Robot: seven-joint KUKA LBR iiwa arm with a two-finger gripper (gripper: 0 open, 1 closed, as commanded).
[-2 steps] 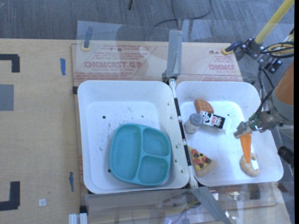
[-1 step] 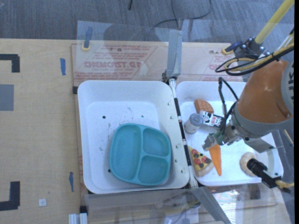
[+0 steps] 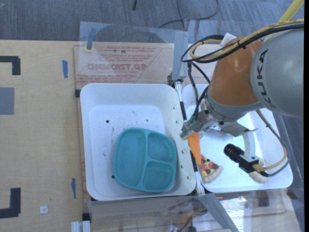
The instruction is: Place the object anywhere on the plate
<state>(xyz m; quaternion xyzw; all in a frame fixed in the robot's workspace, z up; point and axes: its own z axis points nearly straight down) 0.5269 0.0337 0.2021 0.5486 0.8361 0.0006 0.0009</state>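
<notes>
The pale, smooth wooden table [image 3: 38, 144] carries squared black marks along its left edge and short strips of blue tape [image 3: 64, 68]. From the right comes the matte grey arm [image 3: 285, 71], a thick rounded cylinder with the dark letters "UKA" readable on its casing, and a glossy orange band [image 3: 234, 76] bulging above the wrist. Yellow and black cables loop over the band.

Two shallow white plastic bins sit side by side. The left bin [image 3: 89, 129] has rounded corners, a scuffed floor with dark specks and a row of small holes along its right rim. The right bin [image 3: 277, 175] is largely under the arm. On the far side of the left bin lies a flat sheet [image 3: 120, 64] in brownish masking paper, printed in faded red with "CHEMCAST GP" inside slanted lines.

In the near half of the left bin rests the teal plastic plate [image 3: 145, 161], a rounded rectangle moulded into three compartments, one large at the left and two smaller at the right.

The gripper [image 3: 192, 128] hangs over the seam between the bins. Just below it, touching its tip, is the orange carrot-shaped toy [image 3: 194, 146], long, smooth and tapered, lying along the right bin's left edge and off the plate. Whether the gripper clamps it cannot be told.

Just near of the carrot lies a small toy pizza slice [image 3: 210, 168], a tan wedge dotted red.
</notes>
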